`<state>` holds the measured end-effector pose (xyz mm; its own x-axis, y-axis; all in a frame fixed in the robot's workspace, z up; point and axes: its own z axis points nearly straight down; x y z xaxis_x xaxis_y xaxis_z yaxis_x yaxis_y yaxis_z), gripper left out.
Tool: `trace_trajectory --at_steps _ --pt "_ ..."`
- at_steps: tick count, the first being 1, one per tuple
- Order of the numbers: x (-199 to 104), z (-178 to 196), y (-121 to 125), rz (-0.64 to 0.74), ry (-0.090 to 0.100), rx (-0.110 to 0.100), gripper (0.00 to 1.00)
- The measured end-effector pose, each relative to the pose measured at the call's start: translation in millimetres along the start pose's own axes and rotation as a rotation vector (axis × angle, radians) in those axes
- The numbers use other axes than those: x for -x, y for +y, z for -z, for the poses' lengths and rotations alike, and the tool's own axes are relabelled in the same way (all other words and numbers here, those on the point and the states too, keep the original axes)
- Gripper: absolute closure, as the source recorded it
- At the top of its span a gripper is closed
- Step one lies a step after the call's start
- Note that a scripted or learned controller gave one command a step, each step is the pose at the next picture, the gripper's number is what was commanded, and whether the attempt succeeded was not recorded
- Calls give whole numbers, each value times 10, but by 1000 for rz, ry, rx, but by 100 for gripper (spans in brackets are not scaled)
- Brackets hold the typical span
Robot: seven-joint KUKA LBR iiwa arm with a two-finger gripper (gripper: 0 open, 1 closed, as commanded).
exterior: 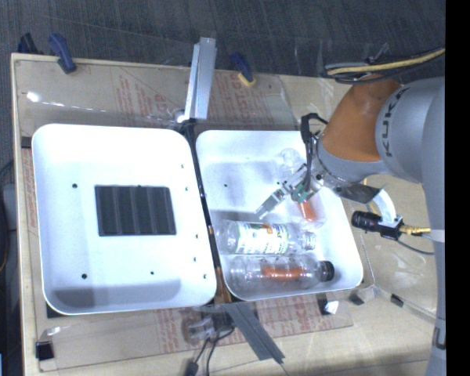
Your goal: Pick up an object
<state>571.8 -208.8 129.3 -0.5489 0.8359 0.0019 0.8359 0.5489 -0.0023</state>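
Bottles, three clear ones, crowd the right bin; gripper hovers above, finger state unclear.

We see two bins side by side on the bench. The left bin holds a ribbed panel near its middle. In the right bin two bottles lie on their sides along the near wall: a labelled bottle just behind a clear bottle. A third small bottle lies to their right, further back. The gripper sits above the right bin, beside that small bottle, with the arm reaching in from the right.
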Motion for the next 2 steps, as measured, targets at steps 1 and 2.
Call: trace_trajectory --at_steps 1,2 --pt "-549 -378 -113 269 -3 2 0" --pt "-764 -53 -593 -97 -7 10 0"
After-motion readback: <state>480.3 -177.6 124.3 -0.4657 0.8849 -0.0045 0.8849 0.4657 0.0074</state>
